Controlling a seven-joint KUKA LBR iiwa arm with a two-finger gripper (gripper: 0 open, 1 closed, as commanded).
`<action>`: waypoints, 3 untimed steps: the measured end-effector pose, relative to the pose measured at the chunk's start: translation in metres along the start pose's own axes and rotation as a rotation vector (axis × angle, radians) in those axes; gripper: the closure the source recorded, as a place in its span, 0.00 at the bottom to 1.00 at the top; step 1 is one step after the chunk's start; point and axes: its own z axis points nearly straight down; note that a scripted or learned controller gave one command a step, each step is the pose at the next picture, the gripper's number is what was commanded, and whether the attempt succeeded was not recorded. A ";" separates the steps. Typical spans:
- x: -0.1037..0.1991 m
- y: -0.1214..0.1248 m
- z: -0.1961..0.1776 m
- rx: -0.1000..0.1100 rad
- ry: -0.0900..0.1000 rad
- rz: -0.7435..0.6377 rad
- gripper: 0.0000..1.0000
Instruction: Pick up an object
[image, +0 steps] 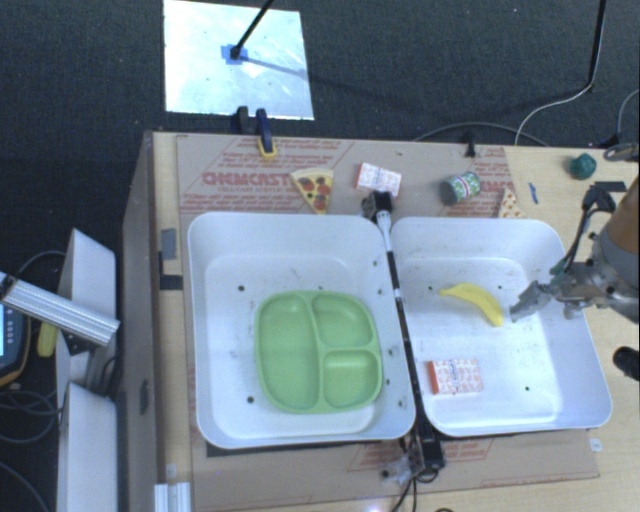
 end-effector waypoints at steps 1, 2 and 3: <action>0.075 0.048 0.018 -0.001 0.002 -0.002 0.00; 0.040 0.063 0.103 0.002 0.000 0.002 0.00; 0.040 0.064 0.091 -0.001 0.000 0.000 1.00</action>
